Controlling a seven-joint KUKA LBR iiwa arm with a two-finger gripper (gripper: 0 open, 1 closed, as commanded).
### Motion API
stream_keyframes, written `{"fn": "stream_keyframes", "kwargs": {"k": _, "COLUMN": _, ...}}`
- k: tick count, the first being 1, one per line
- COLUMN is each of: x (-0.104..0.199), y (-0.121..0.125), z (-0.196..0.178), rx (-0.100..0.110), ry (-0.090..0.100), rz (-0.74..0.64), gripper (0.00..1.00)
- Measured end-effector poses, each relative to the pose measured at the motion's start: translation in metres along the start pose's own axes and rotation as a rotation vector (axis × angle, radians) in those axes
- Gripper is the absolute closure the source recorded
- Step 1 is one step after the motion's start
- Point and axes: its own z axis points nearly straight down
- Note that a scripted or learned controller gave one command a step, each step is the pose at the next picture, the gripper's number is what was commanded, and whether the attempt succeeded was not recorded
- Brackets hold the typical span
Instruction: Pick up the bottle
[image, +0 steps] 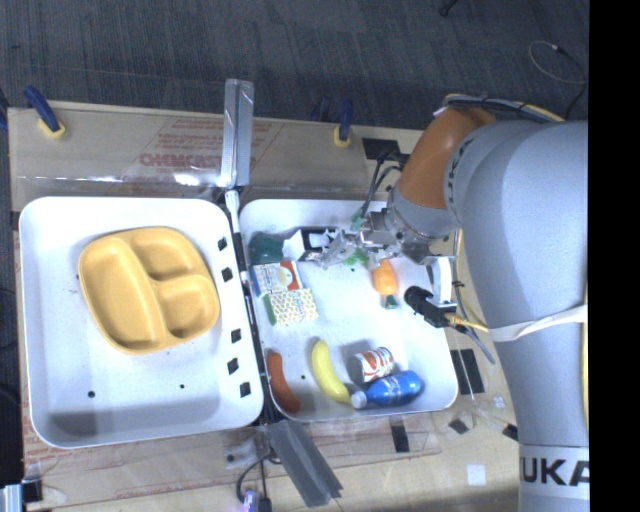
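The blue bottle (392, 388) with a white cap lies on its side in the front right corner of the right bin (432, 352). It touches a red and white can (375, 362) just behind it. My gripper (343, 248) hangs over the back middle of the same bin, well behind the bottle and apart from it. An orange carrot-like piece (385, 278) lies just right of the gripper.
A banana (328, 371) and a brown sausage (282, 384) lie left of the bottle. A printed carton (285, 292) and a dark green object (265, 246) sit on the right bin's left side. The left bin (60, 400) holds a yellow divided plate (148, 288).
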Motion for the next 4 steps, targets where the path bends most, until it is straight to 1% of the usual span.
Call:
{"fn": "stream_keyframes", "kwargs": {"k": 1, "x": 0.006, "y": 0.015, "z": 0.005, "rx": 0.055, "ry": -0.004, "rz": 0.28, "gripper": 0.0}}
{"fn": "stream_keyframes", "kwargs": {"k": 2, "x": 0.019, "y": 0.025, "z": -0.033, "rx": 0.003, "ry": -0.005, "rz": -0.1, "gripper": 0.0}}
{"fn": "stream_keyframes", "kwargs": {"k": 3, "x": -0.015, "y": 0.028, "z": -0.182, "rx": 0.0, "ry": -0.006, "rz": -0.227, "gripper": 0.0}}
{"fn": "stream_keyframes", "kwargs": {"k": 4, "x": -0.015, "y": 0.028, "z": -0.182, "rx": 0.001, "ry": -0.006, "rz": -0.227, "gripper": 0.0}}
